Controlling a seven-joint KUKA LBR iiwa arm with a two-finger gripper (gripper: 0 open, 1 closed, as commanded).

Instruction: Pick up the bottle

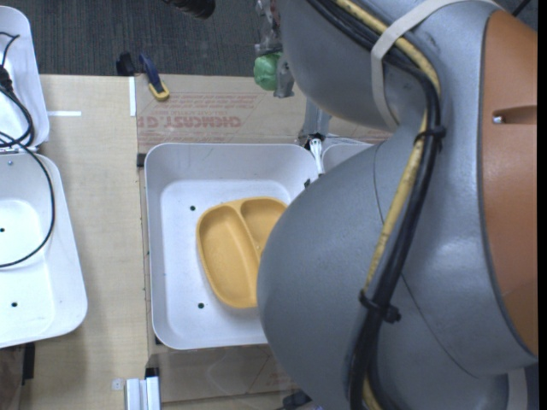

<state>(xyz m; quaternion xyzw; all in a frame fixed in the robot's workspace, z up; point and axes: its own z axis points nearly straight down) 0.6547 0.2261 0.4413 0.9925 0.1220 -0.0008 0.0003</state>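
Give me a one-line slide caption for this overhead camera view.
Grey robot arm looms over a white bin holding a yellow two-compartment dish.

A yellow two-part dish lies in a white bin, beside the grey, orange-banded arm.

Grey arm is covering the right side of the view

Its big rounded joints are lying close under the camera, the orange band is showing at the right, and a yellow-black cable is running along the body.
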